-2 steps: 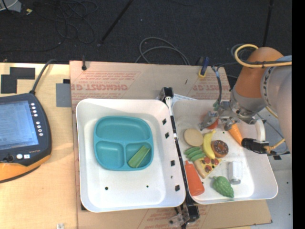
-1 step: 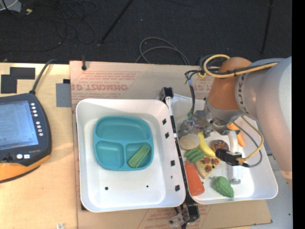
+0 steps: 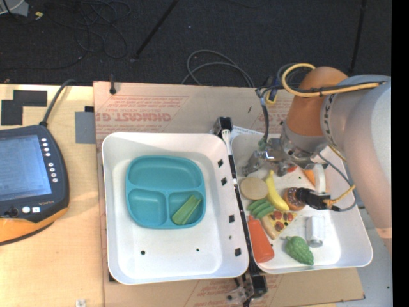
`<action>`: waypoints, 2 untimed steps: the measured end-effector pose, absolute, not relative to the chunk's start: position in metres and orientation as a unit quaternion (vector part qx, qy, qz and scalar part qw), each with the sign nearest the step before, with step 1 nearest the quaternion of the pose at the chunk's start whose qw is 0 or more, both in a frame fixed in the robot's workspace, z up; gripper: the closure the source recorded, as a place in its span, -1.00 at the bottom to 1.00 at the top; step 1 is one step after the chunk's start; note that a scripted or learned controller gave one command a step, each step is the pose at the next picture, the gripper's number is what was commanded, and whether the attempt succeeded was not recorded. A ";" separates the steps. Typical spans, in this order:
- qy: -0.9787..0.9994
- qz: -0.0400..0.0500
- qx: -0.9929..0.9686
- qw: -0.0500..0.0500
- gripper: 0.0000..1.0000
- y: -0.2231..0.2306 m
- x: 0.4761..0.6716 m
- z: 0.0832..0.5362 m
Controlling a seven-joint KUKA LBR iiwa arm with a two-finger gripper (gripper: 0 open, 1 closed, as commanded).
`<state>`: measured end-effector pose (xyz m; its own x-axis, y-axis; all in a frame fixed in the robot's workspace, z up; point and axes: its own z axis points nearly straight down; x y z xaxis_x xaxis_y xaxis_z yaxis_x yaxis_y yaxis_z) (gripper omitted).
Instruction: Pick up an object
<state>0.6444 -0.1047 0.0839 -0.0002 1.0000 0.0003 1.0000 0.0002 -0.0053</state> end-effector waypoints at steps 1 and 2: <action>-0.707 0.002 -0.707 0.003 -1.00 -0.083 0.583 0.085; -0.707 0.001 -0.707 0.002 -1.00 -0.088 0.557 0.085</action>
